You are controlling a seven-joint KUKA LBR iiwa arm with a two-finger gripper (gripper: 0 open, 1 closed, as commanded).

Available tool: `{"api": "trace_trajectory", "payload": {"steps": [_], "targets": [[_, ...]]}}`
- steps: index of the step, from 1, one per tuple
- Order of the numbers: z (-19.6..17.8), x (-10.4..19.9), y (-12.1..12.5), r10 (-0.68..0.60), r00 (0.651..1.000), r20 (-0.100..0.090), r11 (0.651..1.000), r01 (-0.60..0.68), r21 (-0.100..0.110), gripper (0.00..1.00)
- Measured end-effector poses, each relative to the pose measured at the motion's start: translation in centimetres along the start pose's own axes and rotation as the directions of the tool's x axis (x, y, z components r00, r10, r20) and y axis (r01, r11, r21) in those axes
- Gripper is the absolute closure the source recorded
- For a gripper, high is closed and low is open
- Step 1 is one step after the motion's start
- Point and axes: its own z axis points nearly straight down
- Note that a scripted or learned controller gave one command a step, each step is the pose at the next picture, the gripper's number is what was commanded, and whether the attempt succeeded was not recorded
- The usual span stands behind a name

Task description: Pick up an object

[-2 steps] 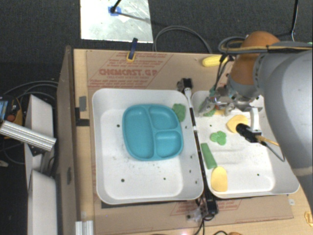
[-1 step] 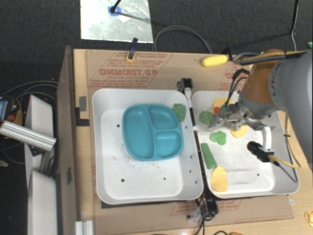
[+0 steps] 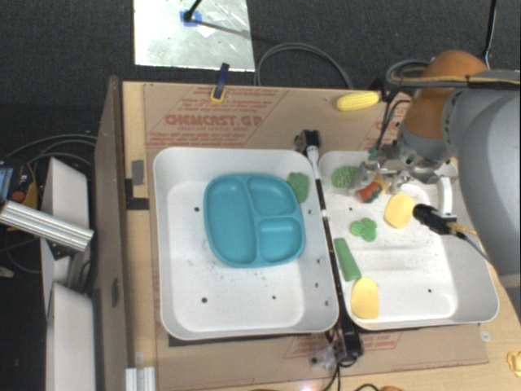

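My gripper (image 3: 376, 176) is low over the far left part of the right bin (image 3: 423, 300), with the grey arm coming in from the right. A small orange-red piece (image 3: 370, 191) lies right under it, and a green leafy piece (image 3: 343, 175) sits just to its left. Close to the gripper's right lies a yellow piece (image 3: 399, 211). Further forward in this bin are a small green piece (image 3: 364, 229), a long green stick (image 3: 346, 259) and another yellow piece (image 3: 365, 298). I see nothing lifted off the bin floor.
The left bin (image 3: 187, 300) holds a blue divided plate (image 3: 252, 218) with a green piece (image 3: 299, 186) at its far right corner. A yellow banana-like item (image 3: 356, 100) lies on the bench behind the right bin. Cables run at the bench's back and right.
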Motion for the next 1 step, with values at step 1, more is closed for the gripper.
{"api": "trace_trajectory", "payload": {"steps": [1], "targets": [[-0.99,0.04,-0.12,0.0,1.0,0.002,1.0,0.0,-0.005,1.0]]}}
